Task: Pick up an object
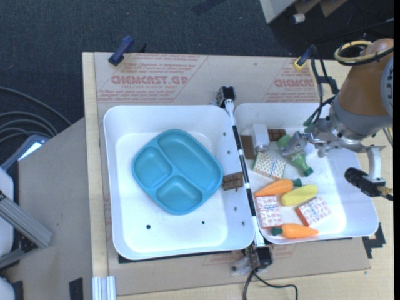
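I am at the reach stage: arm over the right bin (356, 224), nothing lifted yet.

On the counter (94, 167), the left bin (115, 180) carries a blue divided plate (177, 170); my gripper (304, 144) hangs low over the right bin's far half, above a green toy (299, 158), and I cannot tell how it is set. Next I judge a straight descent onto one piece. Nearest candidates lie just beside it: a checkered cracker (269, 165), an orange carrot (275, 187), a yellow corn cob (299, 195), all small, loose, closely packed.
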`<state>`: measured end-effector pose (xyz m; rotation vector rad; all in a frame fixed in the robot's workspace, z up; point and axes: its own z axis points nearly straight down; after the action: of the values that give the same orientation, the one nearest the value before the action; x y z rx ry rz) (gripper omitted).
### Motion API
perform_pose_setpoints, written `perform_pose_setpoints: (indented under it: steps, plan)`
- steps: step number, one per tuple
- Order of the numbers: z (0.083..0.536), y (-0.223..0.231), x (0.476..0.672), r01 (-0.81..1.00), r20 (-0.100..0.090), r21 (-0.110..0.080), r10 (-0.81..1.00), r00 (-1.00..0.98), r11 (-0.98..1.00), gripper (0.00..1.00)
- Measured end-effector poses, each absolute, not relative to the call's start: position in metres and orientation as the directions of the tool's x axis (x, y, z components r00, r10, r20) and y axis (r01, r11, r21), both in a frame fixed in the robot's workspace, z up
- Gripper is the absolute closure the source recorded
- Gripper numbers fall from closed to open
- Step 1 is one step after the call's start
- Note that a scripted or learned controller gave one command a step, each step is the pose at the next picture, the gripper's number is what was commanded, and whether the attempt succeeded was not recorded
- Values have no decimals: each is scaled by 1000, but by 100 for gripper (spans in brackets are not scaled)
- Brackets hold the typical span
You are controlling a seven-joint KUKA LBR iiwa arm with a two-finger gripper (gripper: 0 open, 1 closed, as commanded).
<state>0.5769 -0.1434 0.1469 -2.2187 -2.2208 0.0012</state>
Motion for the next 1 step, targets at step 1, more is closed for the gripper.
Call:
perform_pose_setpoints:
  steps: [1]
  plan:
    - [88,-123,584,1000,0,3,1000,0,0,0]
